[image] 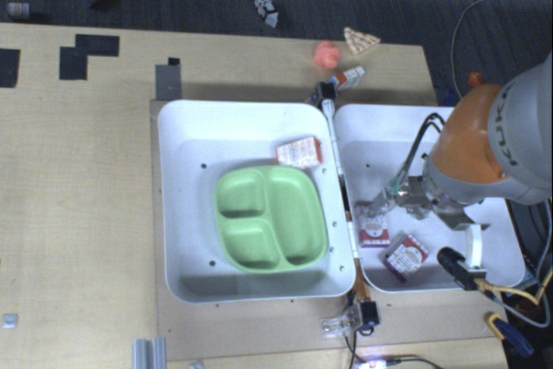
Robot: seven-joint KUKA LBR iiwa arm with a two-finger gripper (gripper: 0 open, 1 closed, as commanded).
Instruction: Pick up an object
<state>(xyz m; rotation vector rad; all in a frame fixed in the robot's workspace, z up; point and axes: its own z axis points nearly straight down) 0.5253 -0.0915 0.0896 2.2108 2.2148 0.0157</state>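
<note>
Arm [484, 147] stands highest, reaching from the right over the right bin [380, 138], with its pincer [383, 205] low near that bin's left wall. I cannot tell whether the pincer is open or closed, and I see nothing gripped in it. A packet [373, 235] lies flat just beside it on the near side, with a second packet [405, 256] near that one. The likely trouble is that a flat packet gives little to bite on, so the pincer may close on air or skid it along the floor. So close to the wall, a descent could also strike the rim between the bins. A sideways nudge could push one packet into the other. Further out, the left bin [186, 186] holds a green plate [272, 216] and a third packet [299, 152], and a pink ball [327, 54] sits on the tabletop [78, 186].
</note>
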